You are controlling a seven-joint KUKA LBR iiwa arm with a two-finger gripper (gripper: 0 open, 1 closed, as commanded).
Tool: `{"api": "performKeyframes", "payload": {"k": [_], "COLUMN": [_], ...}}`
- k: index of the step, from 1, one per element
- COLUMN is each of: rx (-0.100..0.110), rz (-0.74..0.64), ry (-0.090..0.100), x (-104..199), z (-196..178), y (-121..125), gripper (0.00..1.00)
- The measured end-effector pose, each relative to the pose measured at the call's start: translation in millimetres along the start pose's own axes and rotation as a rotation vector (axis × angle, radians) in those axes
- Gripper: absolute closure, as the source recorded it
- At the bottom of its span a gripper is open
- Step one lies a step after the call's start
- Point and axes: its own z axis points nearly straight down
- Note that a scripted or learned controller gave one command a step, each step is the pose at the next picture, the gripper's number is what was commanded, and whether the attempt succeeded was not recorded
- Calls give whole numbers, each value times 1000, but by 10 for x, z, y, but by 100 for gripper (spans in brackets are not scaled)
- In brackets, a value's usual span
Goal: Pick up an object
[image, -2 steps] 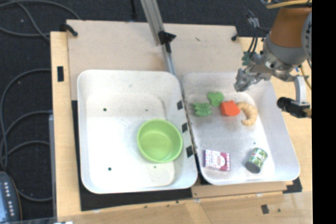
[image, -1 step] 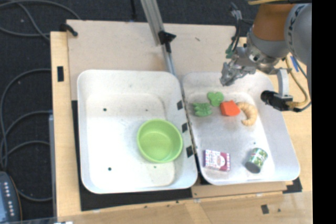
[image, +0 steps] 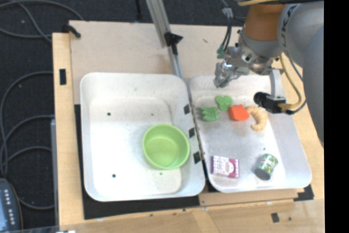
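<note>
The right bin (image: 289,142) holds two small green pieces (image: 209,113) (image: 223,101), an orange-red block (image: 238,113), a tan curved piece (image: 258,118), a pink and white packet (image: 224,166) and a small green can (image: 266,166). My gripper (image: 222,77) hangs over the far left corner of that bin, just above and behind the upper green piece. Nothing shows between its fingers.
A green bowl (image: 165,146) sits in the left bin (image: 103,133) near its right wall. A slanted metal rail (image: 158,13) rises from the back of the bench between the bins. Cables (image: 32,117) lie on the dark floor at left.
</note>
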Motion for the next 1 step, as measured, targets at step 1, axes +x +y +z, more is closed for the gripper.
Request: {"api": "performKeyframes", "payload": {"k": [1], "rx": [0], "rz": [-1], "ry": [1], "x": [484], "z": [-116], "y": [28], "gripper": [100]}}
